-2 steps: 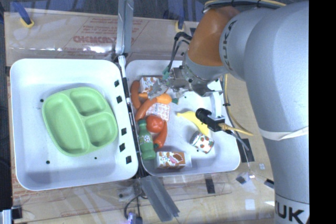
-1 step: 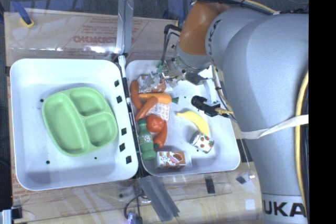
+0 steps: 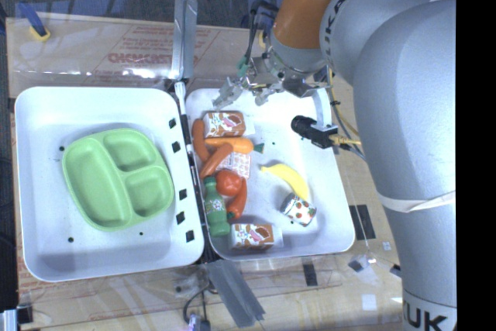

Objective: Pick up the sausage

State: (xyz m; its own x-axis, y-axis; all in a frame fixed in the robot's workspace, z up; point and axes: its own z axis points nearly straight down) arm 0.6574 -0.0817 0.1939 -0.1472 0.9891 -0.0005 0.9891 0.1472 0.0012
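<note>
Sausage point(image 3: 199, 139) wedged along right bin's point(image 3: 329, 194) left wall at frame centre, beside a carrot point(image 3: 227, 145): probably light, stiff, slick plastic, best pinched mid-length across its width; claw point(image 3: 244, 91) above, fingers spread, holding nothing.

A single fixed camera is looking down at a slant on the bench point(image 3: 93, 50). It is taking in both white bins point(image 3: 39, 244) whole, the arm point(image 3: 403, 89) entering from the right edge.
</note>
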